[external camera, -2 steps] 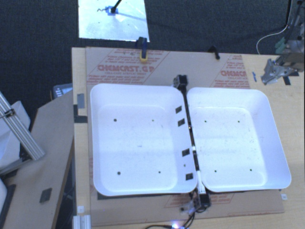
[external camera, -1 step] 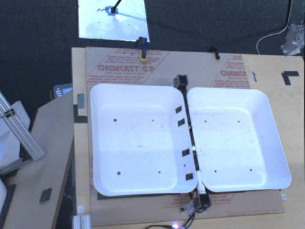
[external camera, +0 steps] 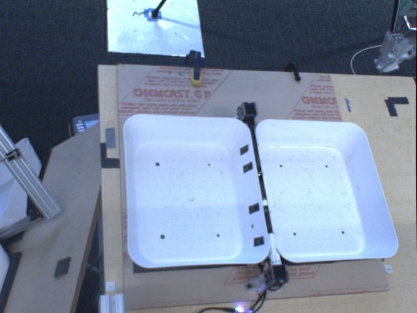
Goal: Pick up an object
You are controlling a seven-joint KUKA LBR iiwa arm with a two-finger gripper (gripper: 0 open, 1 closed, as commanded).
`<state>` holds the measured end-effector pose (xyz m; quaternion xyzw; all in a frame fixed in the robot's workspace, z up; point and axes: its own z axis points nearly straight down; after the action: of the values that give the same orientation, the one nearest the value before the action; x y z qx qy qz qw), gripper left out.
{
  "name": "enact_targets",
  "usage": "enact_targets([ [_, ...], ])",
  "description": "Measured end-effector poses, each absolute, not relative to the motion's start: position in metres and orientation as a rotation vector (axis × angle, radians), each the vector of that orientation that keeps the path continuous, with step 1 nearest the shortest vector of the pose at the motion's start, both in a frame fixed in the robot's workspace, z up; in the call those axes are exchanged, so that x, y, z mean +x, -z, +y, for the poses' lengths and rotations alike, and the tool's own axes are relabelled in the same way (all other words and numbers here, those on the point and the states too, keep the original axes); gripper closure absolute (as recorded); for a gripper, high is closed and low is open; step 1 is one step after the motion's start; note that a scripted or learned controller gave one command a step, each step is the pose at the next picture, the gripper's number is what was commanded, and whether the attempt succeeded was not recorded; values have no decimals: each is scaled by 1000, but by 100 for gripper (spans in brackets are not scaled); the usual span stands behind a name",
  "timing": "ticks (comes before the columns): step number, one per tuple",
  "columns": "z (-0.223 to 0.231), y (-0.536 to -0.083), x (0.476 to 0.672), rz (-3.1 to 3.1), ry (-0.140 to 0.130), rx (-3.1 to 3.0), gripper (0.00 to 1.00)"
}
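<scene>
The left bin (external camera: pixel 189 194) and right bin (external camera: pixel 322 188) lay side by side, rims touching along a seam lined with small black tabs (external camera: pixel 247 168), both resting on a red-lettered sheet (external camera: pixel 172 91) over the bench (external camera: pixel 404 175), with a shiny plate (external camera: pixel 153 18) beyond on the dark floor (external camera: pixel 52 31).

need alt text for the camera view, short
Two shallow white bins, the left bin and the right bin, sit side by side on a wooden bench, seen from above at a slant. A sheet printed with red lettering lies under them, and a shiny metal plate lies on the dark floor beyond.
</scene>
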<state>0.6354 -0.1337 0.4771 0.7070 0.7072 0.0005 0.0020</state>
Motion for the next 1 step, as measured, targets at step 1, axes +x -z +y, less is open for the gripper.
enact_targets([
  [1, -155, -368, 669, 2225, 5, 2223, 100],
])
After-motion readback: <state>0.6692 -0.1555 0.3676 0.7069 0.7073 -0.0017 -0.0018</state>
